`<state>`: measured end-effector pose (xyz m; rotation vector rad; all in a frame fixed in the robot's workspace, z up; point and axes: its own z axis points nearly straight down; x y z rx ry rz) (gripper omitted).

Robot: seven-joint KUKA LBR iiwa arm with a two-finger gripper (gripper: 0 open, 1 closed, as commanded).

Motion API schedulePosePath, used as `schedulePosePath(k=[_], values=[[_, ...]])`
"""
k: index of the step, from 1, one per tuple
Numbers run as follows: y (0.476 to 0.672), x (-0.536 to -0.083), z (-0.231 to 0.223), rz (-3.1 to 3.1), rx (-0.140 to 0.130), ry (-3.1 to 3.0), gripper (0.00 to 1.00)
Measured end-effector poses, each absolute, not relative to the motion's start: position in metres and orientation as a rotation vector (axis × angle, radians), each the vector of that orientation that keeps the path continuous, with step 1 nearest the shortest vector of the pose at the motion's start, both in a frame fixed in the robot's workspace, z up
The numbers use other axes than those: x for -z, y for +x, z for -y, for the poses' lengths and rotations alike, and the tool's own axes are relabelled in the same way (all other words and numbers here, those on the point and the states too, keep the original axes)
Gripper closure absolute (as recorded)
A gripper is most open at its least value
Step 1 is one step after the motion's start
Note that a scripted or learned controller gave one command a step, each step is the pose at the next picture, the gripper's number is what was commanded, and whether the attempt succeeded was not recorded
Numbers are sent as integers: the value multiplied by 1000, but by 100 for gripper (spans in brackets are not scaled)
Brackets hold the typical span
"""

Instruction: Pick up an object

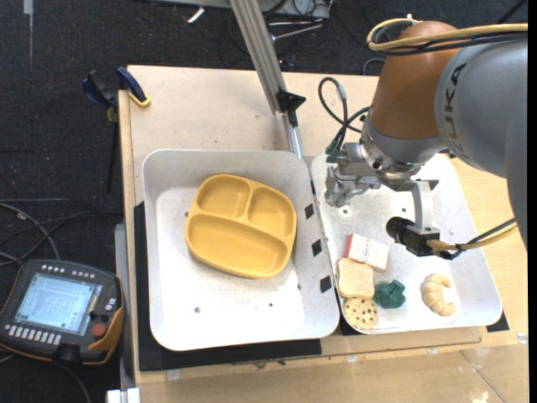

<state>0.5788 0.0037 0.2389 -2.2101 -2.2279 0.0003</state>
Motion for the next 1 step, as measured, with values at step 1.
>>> schedulePosePath(k=[1], values=[[577,-245,-64,2230,2,-2210,100]])
